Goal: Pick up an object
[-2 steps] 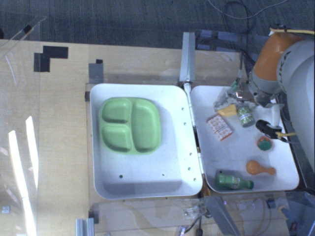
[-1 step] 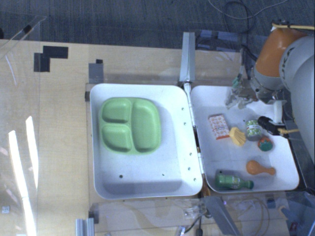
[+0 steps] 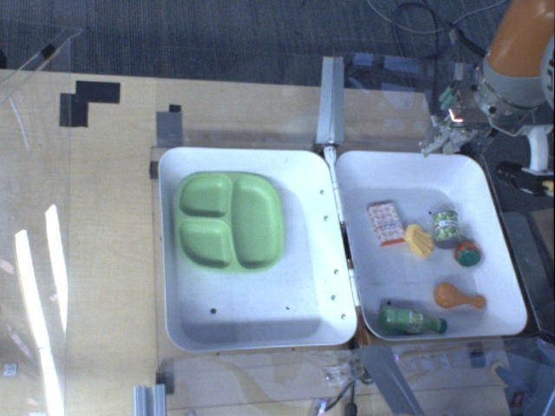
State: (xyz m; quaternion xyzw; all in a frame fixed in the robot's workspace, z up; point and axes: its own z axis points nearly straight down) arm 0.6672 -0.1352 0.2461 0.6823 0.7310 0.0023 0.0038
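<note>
The right bin (image 3: pixel 486 198) holds several small items. A red and white packet (image 3: pixel 384 222) lies near its middle, with a yellow piece (image 3: pixel 419 241) touching it. Beside them are a green-labelled can (image 3: pixel 446 227) and a small red and green item (image 3: pixel 467 254). An orange gourd-shaped toy (image 3: pixel 458 297) and a green bottle (image 3: pixel 412 321) lie near the front wall. My gripper (image 3: pixel 444 144) hangs over the bin's far rim, above and behind all the items. It looks open, with nothing between its fingers.
The left bin (image 3: pixel 260 315) holds a green divided plate (image 3: pixel 231 220) in its far half. A metal post (image 3: pixel 329 102) stands behind the seam between the bins. Cables (image 3: pixel 416 16) lie on the floor behind the arm.
</note>
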